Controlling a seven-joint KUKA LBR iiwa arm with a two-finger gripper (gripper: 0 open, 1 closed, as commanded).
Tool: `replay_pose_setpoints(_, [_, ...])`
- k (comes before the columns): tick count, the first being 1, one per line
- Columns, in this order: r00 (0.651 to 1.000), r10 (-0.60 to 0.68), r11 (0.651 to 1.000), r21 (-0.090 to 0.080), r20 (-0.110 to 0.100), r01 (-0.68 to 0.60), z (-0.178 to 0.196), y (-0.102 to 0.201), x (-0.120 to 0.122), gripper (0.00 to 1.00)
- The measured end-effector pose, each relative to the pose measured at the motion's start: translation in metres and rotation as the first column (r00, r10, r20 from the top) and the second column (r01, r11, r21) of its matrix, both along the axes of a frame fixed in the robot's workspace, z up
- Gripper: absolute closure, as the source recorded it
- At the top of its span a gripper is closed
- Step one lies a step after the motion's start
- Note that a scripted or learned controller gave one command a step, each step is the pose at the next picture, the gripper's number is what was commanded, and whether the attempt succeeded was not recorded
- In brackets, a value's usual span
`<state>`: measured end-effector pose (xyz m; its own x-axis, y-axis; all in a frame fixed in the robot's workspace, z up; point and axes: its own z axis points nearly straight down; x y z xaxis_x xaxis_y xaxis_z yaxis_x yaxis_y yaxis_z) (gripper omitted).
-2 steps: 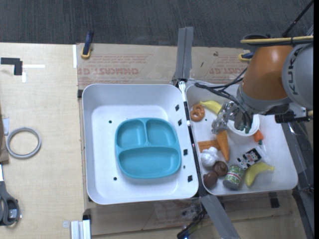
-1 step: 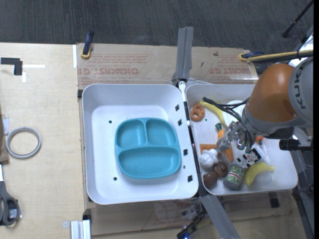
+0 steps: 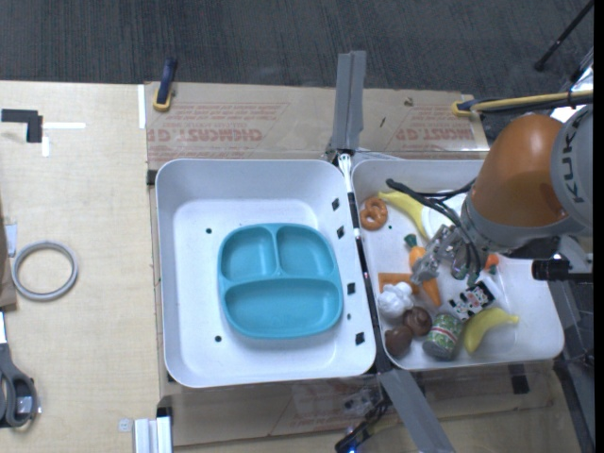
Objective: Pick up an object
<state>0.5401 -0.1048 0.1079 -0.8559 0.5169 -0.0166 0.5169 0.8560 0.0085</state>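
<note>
My gripper point(image 3: 442, 260) hangs low over the middle of the right bin point(image 3: 538, 343), right above the toy food. Beneath and beside it lie an orange carrot piece point(image 3: 396, 280), a small carrot point(image 3: 416, 251) and another orange piece point(image 3: 430, 292). A pretzel point(image 3: 374, 212) and a yellow banana point(image 3: 408, 209) lie toward the bin's back left. Near the front sit a white garlic point(image 3: 394, 298), a brown chocolate piece point(image 3: 410, 323), a greenish can point(image 3: 442, 336) and a second banana point(image 3: 490, 326). Nothing shows between the fingers.
The left bin point(image 3: 179, 253) holds a blue divided plate point(image 3: 280, 279). A roll of tape point(image 3: 42, 270) and scissors point(image 3: 17, 396) lie on the bench at the left. A black-and-white card point(image 3: 471, 299) rests in the right bin by the gripper.
</note>
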Motion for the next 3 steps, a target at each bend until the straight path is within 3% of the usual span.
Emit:
replay_pose_setpoints(1, [0.984,-0.177,0.984,0.001,-0.017,0.177,0.008,0.007,-0.008,1.0])
replay_pose_setpoints(2, [0.969,-0.247,0.969,0.001,-0.016,0.247,0.084,0.063,0.049,1.0])
replay_pose_setpoints(3, [0.902,-0.431,0.902,0.0,-0.017,0.431,0.132,0.11,0.047,1.0])
